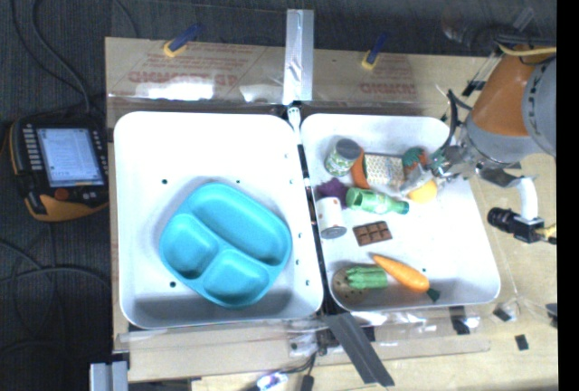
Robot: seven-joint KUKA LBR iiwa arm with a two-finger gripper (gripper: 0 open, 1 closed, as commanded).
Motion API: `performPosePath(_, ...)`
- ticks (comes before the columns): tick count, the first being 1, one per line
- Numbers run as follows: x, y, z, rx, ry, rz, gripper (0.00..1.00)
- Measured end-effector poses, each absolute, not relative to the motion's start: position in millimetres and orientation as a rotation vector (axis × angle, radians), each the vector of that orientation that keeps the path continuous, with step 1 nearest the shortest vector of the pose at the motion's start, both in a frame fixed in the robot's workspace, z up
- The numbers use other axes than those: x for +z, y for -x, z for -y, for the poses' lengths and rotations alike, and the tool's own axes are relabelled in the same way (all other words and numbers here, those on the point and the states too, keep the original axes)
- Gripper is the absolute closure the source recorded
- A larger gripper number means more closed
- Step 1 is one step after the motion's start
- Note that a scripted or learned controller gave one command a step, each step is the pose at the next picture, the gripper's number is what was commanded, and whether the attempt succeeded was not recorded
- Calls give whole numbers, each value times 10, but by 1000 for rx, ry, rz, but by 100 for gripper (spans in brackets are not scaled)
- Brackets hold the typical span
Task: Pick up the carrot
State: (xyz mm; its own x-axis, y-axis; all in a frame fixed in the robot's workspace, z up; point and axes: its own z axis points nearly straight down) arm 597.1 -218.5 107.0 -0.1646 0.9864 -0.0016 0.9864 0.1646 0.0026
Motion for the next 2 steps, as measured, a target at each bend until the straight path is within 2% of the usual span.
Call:
performPosePath(1,968,-5567,1773,13,-2041,-2355,100)
performPosePath(2,1903,-6048,1397,-2,-1968,-2447,100)
